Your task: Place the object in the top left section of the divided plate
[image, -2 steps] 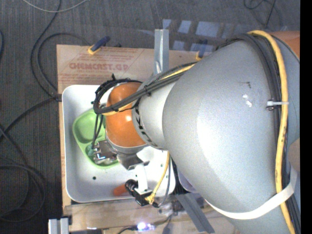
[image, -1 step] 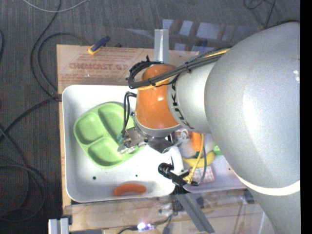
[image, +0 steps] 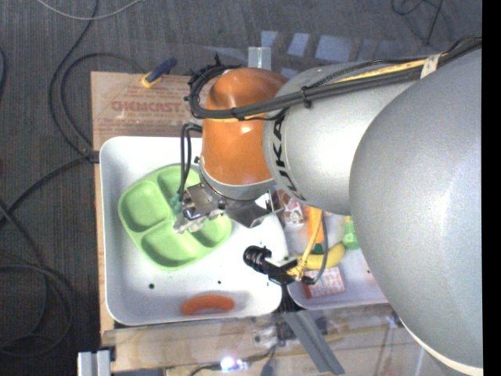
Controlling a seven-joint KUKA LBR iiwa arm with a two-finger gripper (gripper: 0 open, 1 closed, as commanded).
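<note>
Gripper over one green divided plate (one orange object nearby).

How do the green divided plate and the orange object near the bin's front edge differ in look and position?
The divided plate is light green with raised ridges that split it into sections; the orange object is a plain, flat, elongated shape. The plate is far larger than the orange object. The gripper hangs over the plate's right side, while the orange object lies apart, nearer the bin's lower edge. Both rest in the left white bin.
</note>
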